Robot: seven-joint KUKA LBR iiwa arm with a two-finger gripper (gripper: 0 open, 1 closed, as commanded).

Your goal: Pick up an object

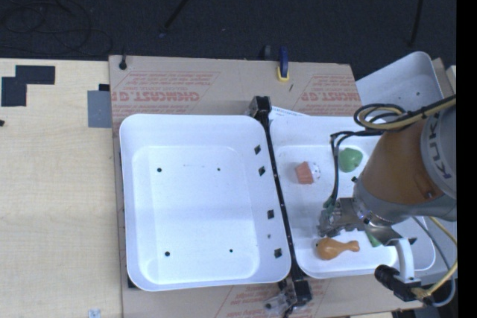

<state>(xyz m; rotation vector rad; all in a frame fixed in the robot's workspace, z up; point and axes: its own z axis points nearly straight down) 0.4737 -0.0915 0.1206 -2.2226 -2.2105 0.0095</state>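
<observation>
The right bin (298, 141) holds three things. A small salmon-pink block (303, 173) lies near its middle, a green ball (349, 158) sits further right, and an orange drumstick-shaped toy (336, 248) lies by the front rim. My gripper (332, 222) hangs low in this bin, just above the orange toy and right of the pink block. The arm's orange band and wrist cover the bin's right part. Nothing shows between the fingertips.
The left bin (141, 160) stands beside the right one, with a black clip strip (270, 182) running between them. Both rest on a cardboard sheet (194, 86). Cables (376, 115) loop over the arm at the right.
</observation>
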